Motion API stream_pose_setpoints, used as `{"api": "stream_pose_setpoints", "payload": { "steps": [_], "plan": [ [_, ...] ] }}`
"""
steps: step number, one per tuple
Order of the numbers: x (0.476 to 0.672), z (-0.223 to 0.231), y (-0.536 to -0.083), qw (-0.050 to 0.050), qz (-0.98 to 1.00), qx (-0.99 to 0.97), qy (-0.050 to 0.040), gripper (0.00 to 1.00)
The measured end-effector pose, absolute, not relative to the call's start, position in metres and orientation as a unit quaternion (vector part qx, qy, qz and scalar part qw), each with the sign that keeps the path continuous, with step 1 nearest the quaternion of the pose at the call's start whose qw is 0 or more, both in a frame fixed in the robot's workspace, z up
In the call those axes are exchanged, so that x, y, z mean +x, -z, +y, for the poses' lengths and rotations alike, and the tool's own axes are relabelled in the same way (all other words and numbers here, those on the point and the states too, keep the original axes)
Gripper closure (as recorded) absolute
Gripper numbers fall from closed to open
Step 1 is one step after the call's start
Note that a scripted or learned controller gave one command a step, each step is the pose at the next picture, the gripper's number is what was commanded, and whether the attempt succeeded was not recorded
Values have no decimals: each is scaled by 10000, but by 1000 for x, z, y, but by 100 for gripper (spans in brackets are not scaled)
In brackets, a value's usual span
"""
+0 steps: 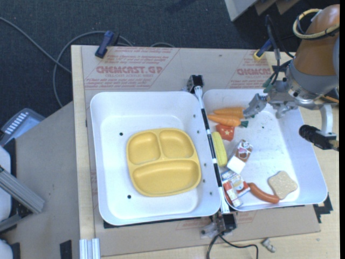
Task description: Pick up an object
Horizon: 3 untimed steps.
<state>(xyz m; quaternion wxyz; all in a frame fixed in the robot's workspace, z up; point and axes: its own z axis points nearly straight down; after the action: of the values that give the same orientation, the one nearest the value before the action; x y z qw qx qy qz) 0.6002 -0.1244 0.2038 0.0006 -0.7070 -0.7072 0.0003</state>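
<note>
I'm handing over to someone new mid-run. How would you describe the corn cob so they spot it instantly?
Look at the right white bin, the one with the loose toy food. Along its left wall, just below the orange carrot and beside a small red piece, lies the corn cob. It is the only pale yellow, long piece there, lying lengthwise along the divider.

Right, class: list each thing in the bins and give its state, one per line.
yellow tray: flat, compartments bare
carrot: lying flat, beside the gripper
corn cob: lying along the divider
bread slice: flat
sausage: lying flat
</note>
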Motion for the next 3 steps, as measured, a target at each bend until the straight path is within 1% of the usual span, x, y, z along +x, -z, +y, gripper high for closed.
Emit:
{"api": "stream_pose_setpoints", "payload": {
  "steps": [1,2,3],
  "plan": [
    [565,-100,-128,18,-7070,-7072,-10,0],
    [555,-106,-85,-32,-7059,-7083,-8,0],
    [556,-103,-96,-34,-7065,-7077,9,100]
  ]
}}
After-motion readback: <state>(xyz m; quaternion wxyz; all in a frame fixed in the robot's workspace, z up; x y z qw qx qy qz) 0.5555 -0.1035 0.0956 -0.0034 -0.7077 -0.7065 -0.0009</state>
